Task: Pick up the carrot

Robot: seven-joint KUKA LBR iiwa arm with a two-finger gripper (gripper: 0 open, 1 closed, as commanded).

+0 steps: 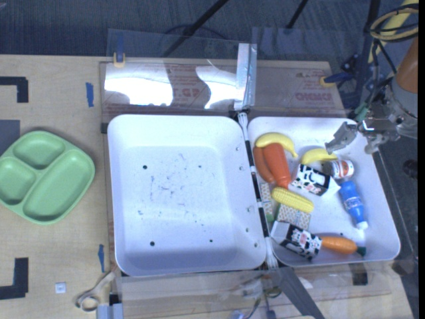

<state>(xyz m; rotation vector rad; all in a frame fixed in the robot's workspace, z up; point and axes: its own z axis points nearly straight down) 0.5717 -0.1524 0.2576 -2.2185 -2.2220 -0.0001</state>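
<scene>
Scissors (pixel 93 296) sit on the wooden worktop (pixel 53 258) at the front edge, green divided plate (pixel 43 176) off to the side.
Two white bins: left bin (pixel 179 191), right bin (pixel 385 244) pretty crowded. Carrot (pixel 337 244) lies along its near wall, touching a cow-print box (pixel 297 239); corn (pixel 292 199), blue bottle (pixel 352 203), bananas (pixel 275 141) further back. Claw (pixel 340 139) hovers over the far corner, tilted, gripping nothing, can't tell how open.

At the right edge of the frame the arm (pixel 406 78) shows an orange band over grey metal. Yellow and dark cables (pixel 393 20) loop above it in the upper right corner. The gripper (pixel 345 137) is pale grey with angular metal parts.
</scene>
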